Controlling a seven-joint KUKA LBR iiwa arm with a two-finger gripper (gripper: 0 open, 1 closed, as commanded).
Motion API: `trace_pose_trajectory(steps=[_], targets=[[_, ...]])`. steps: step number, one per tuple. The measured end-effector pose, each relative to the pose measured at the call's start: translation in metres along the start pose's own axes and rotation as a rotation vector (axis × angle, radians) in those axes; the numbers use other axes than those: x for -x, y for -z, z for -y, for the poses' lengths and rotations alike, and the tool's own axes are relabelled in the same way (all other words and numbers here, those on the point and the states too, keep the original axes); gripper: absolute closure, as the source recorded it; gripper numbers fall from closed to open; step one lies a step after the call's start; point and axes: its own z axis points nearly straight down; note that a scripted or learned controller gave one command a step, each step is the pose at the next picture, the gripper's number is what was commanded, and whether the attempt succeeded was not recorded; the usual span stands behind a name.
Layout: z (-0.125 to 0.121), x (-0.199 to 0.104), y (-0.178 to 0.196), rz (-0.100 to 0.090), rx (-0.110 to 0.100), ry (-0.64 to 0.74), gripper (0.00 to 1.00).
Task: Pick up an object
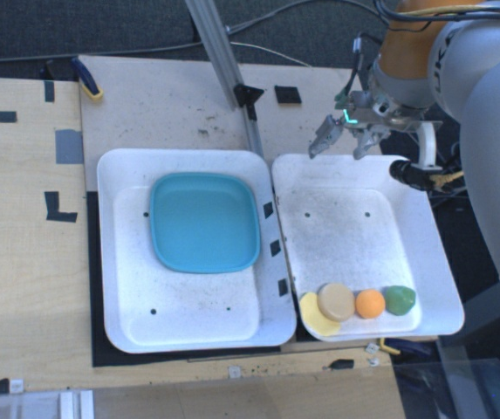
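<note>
My gripper (342,143) hangs over the far rim of the right bin (424,234), its two fingers spread open with nothing between them. Along that bin's near edge lie a tan round piece (336,301), an orange ball (370,304), a green object (399,299) and a yellow piece (312,316) partly under the tan one. All of them sit far from the gripper, toward the front of the bin.
The left bin (119,234) holds a blue square plate (204,222). A slanted metal post (223,51) rises behind the two bins. Black cables (420,175) trail by the right bin's far right corner.
</note>
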Motion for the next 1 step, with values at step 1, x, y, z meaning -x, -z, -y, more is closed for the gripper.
trace_pose_trajectory(steps=[1], targets=[[0.0001,0.0000,-0.0001,0.000,0.000,0.000,0.00]])
